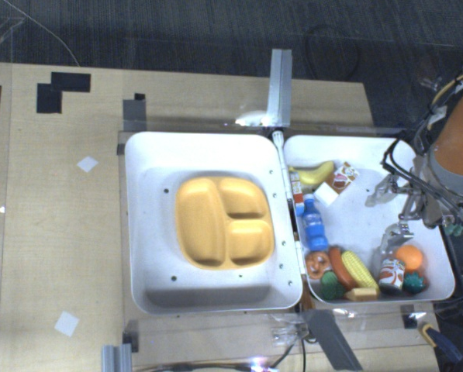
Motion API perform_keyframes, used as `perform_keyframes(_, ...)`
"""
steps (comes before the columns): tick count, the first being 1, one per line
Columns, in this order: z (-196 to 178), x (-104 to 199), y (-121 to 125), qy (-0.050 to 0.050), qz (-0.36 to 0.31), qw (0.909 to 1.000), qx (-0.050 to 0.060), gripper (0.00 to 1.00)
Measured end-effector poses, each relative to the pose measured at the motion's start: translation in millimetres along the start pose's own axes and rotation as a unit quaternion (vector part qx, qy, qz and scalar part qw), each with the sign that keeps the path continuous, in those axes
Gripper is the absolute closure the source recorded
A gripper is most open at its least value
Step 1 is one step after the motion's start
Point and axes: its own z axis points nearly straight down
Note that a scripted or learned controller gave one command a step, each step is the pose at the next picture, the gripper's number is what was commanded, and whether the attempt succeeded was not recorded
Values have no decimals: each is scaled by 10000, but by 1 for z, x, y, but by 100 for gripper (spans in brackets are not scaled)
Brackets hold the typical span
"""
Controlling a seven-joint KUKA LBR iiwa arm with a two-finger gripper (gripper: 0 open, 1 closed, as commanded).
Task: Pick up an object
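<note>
Gripper (402,222) hangs over right bin (371,149), near orange ball (409,256); grip state cannot be told. Nothing is visibly lifted; pick not yet done.

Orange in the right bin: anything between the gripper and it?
Nothing visible. The gripper hangs just above-left of the orange, bare bin floor around it. A small can and a green item crowd the orange's near side.

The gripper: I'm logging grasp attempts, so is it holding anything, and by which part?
Nothing is held. The gripper hangs open over the right bin, above the orange, with nothing between its fingers.
</note>
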Motion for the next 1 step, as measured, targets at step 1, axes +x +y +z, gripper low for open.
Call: perform_keyframes(1, 51, 30, -28, 5, -819, 9966, 1, 0)
